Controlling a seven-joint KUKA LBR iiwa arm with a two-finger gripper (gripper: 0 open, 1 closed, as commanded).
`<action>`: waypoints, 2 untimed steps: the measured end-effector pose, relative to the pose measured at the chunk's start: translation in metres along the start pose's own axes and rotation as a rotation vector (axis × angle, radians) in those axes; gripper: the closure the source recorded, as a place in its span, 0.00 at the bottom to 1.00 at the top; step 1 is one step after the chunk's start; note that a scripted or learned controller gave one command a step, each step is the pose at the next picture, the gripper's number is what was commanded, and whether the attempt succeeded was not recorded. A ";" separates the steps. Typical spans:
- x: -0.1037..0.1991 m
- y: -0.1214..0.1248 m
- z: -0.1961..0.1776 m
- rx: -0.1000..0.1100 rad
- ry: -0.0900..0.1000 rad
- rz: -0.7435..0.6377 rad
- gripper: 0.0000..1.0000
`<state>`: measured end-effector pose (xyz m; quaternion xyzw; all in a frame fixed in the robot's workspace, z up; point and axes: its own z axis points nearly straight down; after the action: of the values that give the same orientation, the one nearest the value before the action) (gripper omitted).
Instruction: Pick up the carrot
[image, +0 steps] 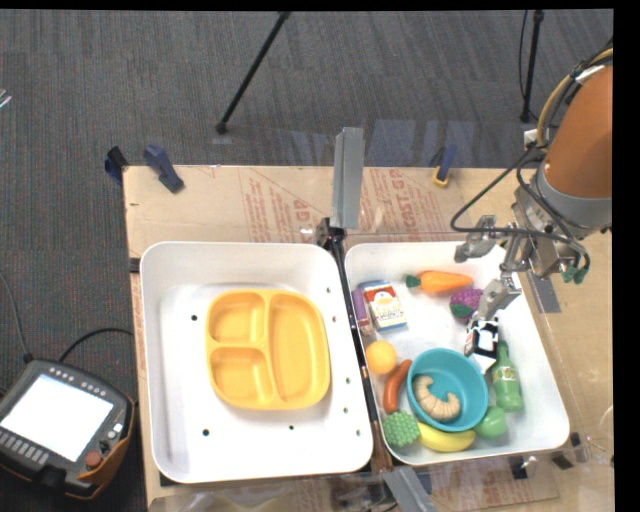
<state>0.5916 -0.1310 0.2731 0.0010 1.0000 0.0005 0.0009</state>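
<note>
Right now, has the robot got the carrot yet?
Not yet. The carrot lies on the floor of the right bin, near its far wall, beside the purple grapes. The gripper is down inside that bin, a bit nearer the camera than the carrot, close to the blue bowl. Nothing orange sits between its fingers. Reaching the carrot, grabbing it and lifting it are all left.

The arm (580, 130) is cut off by the right edge. The banana (447, 437) is largely hidden beneath the blue bowl (447, 390), which also covers part of the hot dog (396, 385). Print on the small carton (384, 305) is too small to read. The handheld screen (62, 425) is cut off at the lower left corner.
</note>
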 end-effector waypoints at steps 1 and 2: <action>-0.028 -0.034 0.102 -0.003 0.011 -0.019 0.00; -0.052 -0.023 0.188 -0.003 0.005 -0.234 0.00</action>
<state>0.6440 -0.1535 0.0848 -0.1160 0.9932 0.0019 -0.0014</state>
